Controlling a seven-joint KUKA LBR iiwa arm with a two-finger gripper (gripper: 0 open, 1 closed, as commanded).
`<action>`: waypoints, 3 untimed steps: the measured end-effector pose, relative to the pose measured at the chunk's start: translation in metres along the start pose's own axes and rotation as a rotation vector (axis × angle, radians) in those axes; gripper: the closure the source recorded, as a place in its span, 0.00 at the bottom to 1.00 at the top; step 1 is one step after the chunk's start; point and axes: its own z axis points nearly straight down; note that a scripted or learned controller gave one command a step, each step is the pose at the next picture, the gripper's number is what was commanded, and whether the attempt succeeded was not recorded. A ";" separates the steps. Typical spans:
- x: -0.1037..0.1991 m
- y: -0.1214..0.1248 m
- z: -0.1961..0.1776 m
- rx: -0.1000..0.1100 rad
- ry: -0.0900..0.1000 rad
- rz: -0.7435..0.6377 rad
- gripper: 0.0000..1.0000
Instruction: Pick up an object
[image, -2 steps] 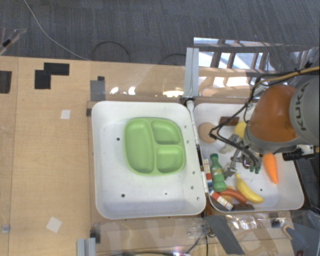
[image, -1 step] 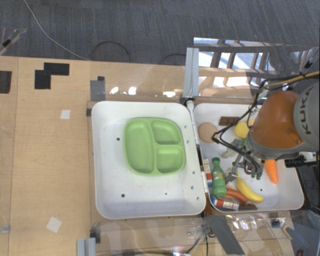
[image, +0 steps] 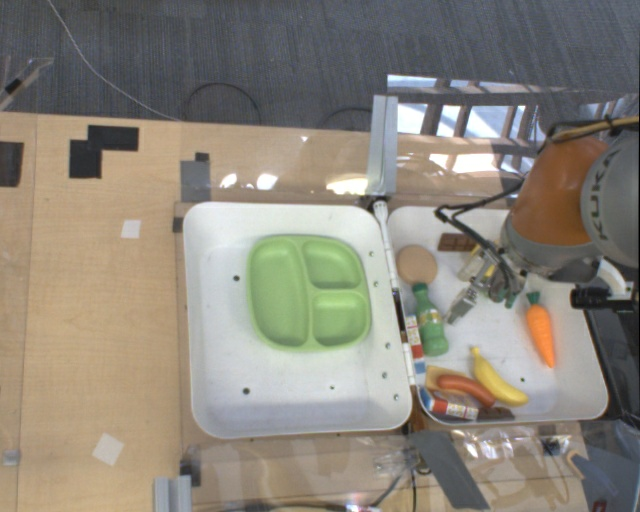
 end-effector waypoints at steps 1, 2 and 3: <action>-0.082 -0.031 0.001 0.010 0.018 0.010 0.00; -0.087 -0.025 -0.014 0.001 -0.011 0.001 1.00; -0.025 0.043 -0.133 -0.008 -0.010 0.073 1.00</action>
